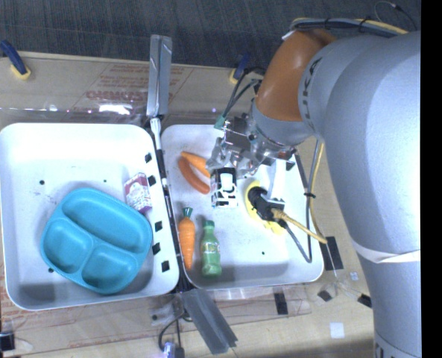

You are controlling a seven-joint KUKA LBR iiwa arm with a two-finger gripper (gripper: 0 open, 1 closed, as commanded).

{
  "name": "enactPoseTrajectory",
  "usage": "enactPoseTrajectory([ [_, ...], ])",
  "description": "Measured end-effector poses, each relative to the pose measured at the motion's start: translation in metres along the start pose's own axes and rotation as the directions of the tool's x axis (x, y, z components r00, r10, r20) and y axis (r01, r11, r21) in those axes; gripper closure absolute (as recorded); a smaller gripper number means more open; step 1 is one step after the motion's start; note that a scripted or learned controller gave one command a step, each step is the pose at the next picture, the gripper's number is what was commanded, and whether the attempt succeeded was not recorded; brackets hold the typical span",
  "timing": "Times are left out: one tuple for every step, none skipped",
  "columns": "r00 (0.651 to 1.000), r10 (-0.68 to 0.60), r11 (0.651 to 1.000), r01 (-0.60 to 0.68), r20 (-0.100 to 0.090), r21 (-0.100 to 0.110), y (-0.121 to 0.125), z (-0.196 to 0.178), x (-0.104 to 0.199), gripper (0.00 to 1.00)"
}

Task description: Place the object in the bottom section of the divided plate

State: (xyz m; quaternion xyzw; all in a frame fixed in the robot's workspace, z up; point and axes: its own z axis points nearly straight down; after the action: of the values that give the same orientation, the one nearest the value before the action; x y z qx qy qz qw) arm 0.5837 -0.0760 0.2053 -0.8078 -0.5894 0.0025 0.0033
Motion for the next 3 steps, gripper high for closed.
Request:
enactPoseTrajectory([
  [0.998, -0.057, 0.998, 0.057, 0.0, 0.0, -0.017, 0.015, 0.084, 1.0],
  [0.998, -0.057, 0.998, 0.057, 0.001, 0.0, -0.017, 0.015, 0.083, 0.0],
  [0.932, -0.362, 0.932, 0.362, 0.002, -0.002, -0.097, 0.015, 0.084, 0.0],
])
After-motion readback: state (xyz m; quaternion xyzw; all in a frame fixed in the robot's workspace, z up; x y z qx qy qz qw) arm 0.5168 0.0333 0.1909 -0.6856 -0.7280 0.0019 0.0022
